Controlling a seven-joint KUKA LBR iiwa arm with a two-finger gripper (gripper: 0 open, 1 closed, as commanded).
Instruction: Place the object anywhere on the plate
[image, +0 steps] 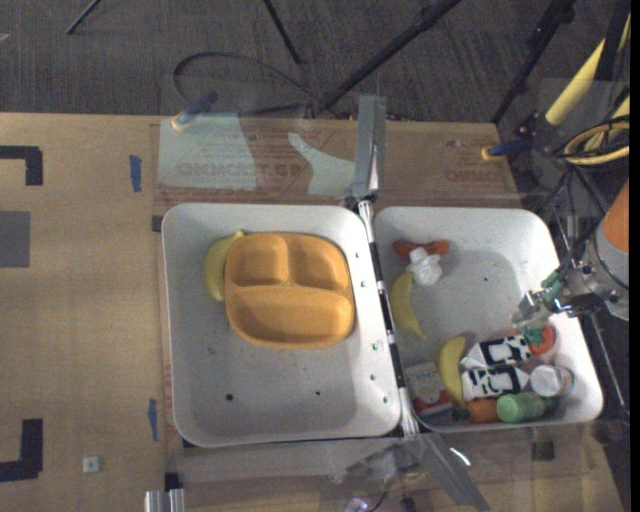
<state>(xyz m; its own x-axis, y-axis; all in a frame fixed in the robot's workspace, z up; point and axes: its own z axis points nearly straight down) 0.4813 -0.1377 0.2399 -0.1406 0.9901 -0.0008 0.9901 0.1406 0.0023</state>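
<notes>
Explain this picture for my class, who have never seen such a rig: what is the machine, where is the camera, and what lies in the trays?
One camera looks down at a slant on a bench with two shallow white bins. The left bin holds an orange plastic plate with three compartments; a yellow banana-shaped toy lies partly under the plate's left edge. The right bin holds small toys, among them a second yellow banana and a green bottle. The robot arm enters from the right; its hand hovers over the right bin. Nothing visibly sits between its fingers.
</notes>
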